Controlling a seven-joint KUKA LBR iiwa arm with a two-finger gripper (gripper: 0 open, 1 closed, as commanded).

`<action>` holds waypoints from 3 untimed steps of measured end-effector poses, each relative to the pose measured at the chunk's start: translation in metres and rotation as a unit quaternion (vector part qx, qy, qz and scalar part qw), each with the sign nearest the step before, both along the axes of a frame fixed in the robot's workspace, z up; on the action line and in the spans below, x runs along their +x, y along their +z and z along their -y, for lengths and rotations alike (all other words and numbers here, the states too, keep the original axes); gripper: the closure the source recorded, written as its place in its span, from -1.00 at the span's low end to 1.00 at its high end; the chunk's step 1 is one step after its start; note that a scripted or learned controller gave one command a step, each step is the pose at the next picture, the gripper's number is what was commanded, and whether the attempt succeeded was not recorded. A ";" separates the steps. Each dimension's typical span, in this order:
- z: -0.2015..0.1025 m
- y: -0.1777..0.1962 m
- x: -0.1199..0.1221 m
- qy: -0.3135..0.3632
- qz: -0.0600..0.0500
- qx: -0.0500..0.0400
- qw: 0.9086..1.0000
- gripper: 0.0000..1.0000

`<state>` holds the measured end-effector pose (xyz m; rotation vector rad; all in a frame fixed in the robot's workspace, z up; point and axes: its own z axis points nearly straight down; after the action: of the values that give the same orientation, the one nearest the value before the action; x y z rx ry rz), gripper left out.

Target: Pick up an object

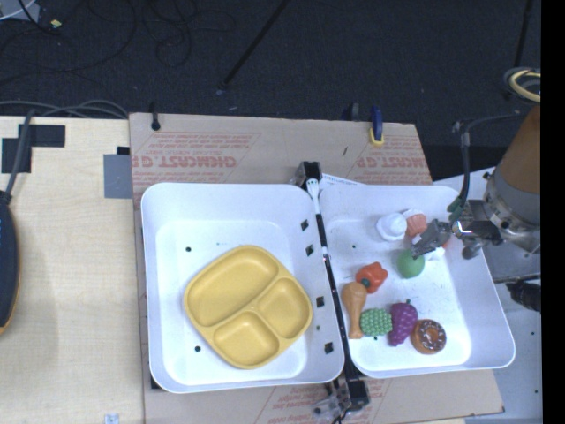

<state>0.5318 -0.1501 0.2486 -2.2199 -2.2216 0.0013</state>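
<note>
arm (516,193) — grey metal wrist, orange-brown band above | gripper (430,237) — dark grey, small, blocky | black cable looping above wrist, right of right bin (494,347)

The cardboard sheet (265,153) under the two white bins (159,237) bears red print behind the left bin, upside down to the camera, seemingly "CHEMCAST G.P."; fainter repeats elsewhere are unreadable.

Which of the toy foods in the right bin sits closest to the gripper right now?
The green round toy, directly beside the gripper near the bin's upper right. The orange pepper, purple grapes and donut lie farther toward the front.
</note>
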 end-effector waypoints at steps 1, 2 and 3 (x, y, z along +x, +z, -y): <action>-0.062 -0.151 0.004 -0.001 -0.001 0.000 1.000 -1.00; -0.061 -0.162 0.007 -0.002 -0.002 0.001 1.000 -1.00; -0.059 -0.151 0.006 -0.006 -0.002 0.001 1.000 1.00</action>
<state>0.5381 -0.0913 0.0979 -2.2297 -2.2052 0.0044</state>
